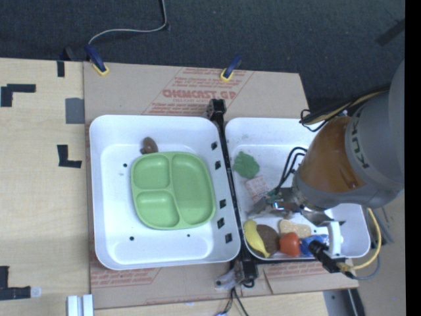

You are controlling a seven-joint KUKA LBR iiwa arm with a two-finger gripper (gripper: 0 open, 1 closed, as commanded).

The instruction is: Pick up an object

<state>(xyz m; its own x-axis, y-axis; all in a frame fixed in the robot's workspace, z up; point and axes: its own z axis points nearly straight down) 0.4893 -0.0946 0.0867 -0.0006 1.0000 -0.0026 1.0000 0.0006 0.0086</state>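
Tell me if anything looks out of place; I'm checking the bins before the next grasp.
One small brown object lies alone in the left bin, off the green divided plate near its far edge. The other items are crowded in the right bin's near corner. Nothing looks spilled or damaged.

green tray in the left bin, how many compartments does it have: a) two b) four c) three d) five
c) three: the green tray in the left bin shows raised dividers that split it into two compartments on one side and one long compartment on the other.
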